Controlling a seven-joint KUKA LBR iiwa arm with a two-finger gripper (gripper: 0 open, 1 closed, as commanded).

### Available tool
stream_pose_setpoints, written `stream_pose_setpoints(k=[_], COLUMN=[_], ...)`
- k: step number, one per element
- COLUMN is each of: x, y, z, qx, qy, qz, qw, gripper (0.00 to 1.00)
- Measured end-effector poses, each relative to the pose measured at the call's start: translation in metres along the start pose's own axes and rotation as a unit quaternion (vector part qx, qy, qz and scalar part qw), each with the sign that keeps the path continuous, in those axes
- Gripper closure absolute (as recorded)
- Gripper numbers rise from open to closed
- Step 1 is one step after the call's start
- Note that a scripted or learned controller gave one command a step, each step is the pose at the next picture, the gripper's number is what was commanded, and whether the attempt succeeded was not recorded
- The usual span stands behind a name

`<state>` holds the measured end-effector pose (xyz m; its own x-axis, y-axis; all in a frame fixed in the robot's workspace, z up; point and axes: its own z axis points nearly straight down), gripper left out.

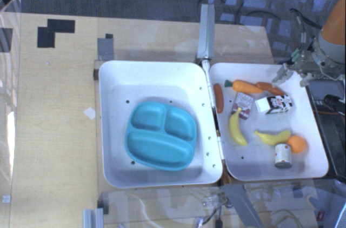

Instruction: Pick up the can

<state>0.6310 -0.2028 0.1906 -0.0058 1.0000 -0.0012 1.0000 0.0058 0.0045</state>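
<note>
Two white bins sit side by side on a wooden bench, with a robot arm at the right bin's far right corner.

The gripper [294, 71] hovers over the right bin's [319, 167] far right rim, fingers slightly spread, holding and touching nothing. The can [282, 155] stands upright near the right bin's front edge, just beside an orange [297, 143] and a banana [272, 136], well apart from the gripper. A carrot [247, 86] and a small carton [274, 104] lie between them. The left bin [111, 113] holds a blue divided plate [160, 135].
</note>
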Motion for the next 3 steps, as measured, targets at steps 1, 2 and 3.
stream_pose_setpoints(k=[1,2,3], x=[-0.002,0.008,0.009], y=[-0.038,-0.08,0.017], z=[0.063,0.101,0.1], qx=[0.0,-0.002,0.002], qy=[0.0,0.003,0.002], qz=[-0.003,0.213,0.207], qw=[1.0,0.977,0.9784], gripper=[0.0,0.0,0.0])
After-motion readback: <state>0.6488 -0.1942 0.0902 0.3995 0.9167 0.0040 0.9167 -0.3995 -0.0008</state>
